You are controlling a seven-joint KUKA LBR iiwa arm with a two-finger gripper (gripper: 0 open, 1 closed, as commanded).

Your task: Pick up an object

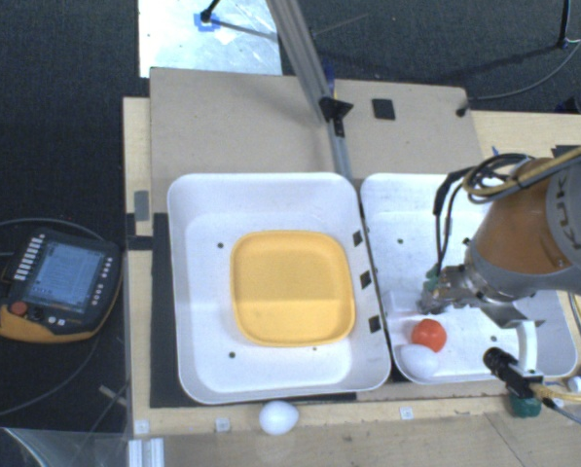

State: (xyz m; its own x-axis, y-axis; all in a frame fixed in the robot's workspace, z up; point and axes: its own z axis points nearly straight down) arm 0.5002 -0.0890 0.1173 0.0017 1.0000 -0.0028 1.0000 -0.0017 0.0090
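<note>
Two shallow white bins are seen side by side on the bench. The left bin (198, 261) holds a square yellow plastic plate (293, 287), lying flat near its centre. In the right bin (397, 212), a small round orange-red ball (428, 335) lies near the near-left corner, touching a white egg-shaped object (419, 360) just nearer the bin's rim. The grey arm with orange band is reaching in from the right; its gripper (436, 295) is positioned just beyond the orange-red ball, apart from it. Another white egg-shaped object (278, 417) rests outside the bins, by the left bin's near edge. A handheld control pendant (53, 284) lies on the dark floor, far left.
</note>
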